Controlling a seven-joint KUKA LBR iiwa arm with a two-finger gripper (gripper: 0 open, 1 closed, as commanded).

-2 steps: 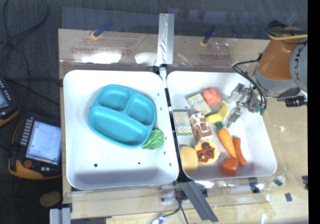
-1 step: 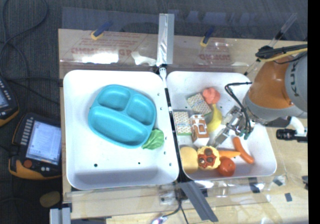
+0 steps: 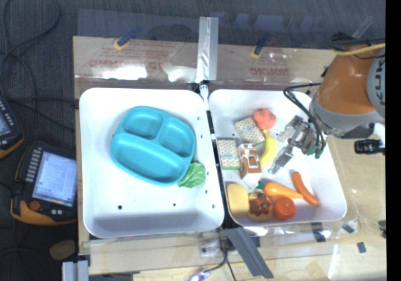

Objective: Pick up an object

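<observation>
Reaching in from the right, arm (image 3: 351, 95) sits over the right bin (image 3: 326, 211), orange band above the wrist. Gripper (image 3: 289, 142) hangs over the bin's middle-right, fingers (image 3: 283, 158) pointing down-left; they look slightly parted with nothing between them, tips just right of the banana (image 3: 269, 148).

Right bin contents, all loose: pink-red lump (image 3: 264, 117) near the top, patterned packet (image 3: 248, 128) just left of it, another small box (image 3: 228, 153) against the left wall, brown-and-white carton (image 3: 250, 159) beside it. Banana lies upright between the carton and the fingers. Lower down: yellow block (image 3: 237, 197), dark red fruit thing (image 3: 260, 206), carrot (image 3: 282, 189), tomato (image 3: 284, 208), and an orange sausage shape (image 3: 304, 188) lying on a slant, apart from the fingers. Cannot tell which item is the target; none is off the bin floor.

Left bin (image 3: 100, 211) holds a blue divided plate (image 3: 153, 144), tilted, with a green leaf (image 3: 193, 175) touching its lower right edge.

Table (image 3: 144, 57) carries both bins side by side. Handheld controller with screen (image 3: 44, 179) lies left of the table.
</observation>
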